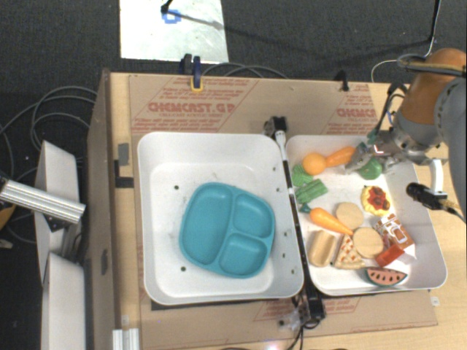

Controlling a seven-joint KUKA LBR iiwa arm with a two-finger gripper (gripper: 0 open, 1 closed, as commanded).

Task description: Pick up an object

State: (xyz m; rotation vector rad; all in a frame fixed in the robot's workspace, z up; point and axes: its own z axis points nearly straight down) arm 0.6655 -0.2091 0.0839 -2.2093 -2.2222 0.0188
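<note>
1. A dark carpeted floor (58,42) surrounds the counter (241,97), whose brown board top carries red printed lettering; a white sheet (174,20) lies on the floor beyond it.
2. The left bin (157,166) sits beside the right bin (430,257), their inner walls touching along the middle.
3. The arm (430,97), grey with an orange band, reaches in at the upper right over the right bin's far corner.
4. A blue divided tray (228,228) lies tilted in the middle of the left bin.
5. The gripper (372,154) sits low at the far end of the right bin, right over a green toy (371,169); whether its fingers are open or closed cannot be told.
6. Toy foods fill the right bin: an orange carrot-like piece (326,160) just left of the gripper, a green leafy piece (309,191) near the dividing wall, a carrot (328,221), bread pieces (321,248), round biscuits (350,214), and a watermelon slice (382,276) at the near edge.
</note>
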